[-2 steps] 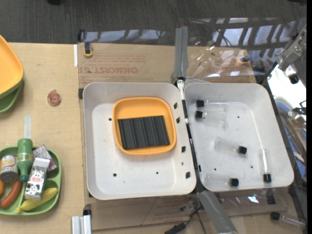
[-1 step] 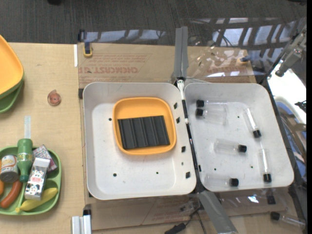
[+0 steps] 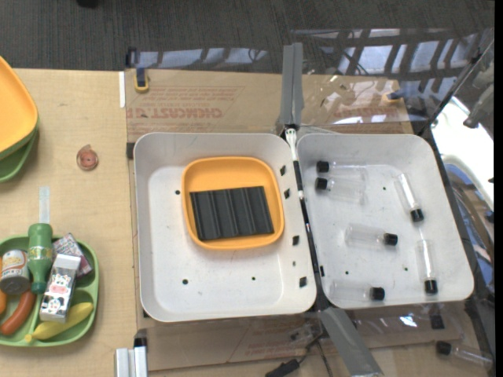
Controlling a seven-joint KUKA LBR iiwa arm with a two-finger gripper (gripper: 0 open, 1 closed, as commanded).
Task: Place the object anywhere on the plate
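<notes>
An orange plate (image 3: 233,166) with rounded corners lies in the left white bin (image 3: 165,277), toward its back. A dark grey ribbed rectangular object (image 3: 233,213) rests flat on the plate, covering its middle and front part. Several clear plastic tubes with black caps lie scattered in the right white bin (image 3: 454,218), among them one at the back left (image 3: 339,167), one at the right (image 3: 409,195) and one near the middle (image 3: 368,237).
On the wooden bench to the left stands a green tray (image 3: 82,320) with toy food and a small bottle. Stacked orange and green dishes (image 3: 16,124) sit at the left edge, with a small pink disc (image 3: 87,158) nearby. Cardboard lies under the bins.
</notes>
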